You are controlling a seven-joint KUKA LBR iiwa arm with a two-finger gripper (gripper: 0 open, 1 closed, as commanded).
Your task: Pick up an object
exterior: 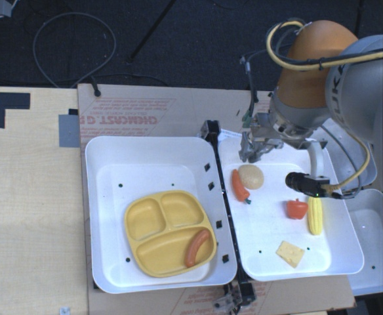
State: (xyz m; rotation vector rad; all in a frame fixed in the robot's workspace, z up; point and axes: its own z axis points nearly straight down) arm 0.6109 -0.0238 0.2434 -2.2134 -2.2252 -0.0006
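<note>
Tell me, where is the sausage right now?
The sausage lies in the yellow divided plate, in its long lower compartment near the plate's right edge. That plate sits in the left white bin, across the divider from the other food.

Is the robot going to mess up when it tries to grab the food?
It might. The gripper hovers just above the round beige potato, which looks smooth and could roll away. The carrot lies touching the potato, so the robot may bump it or catch both. They also sit close to the divider between the two bins, which could get in the way.
</note>
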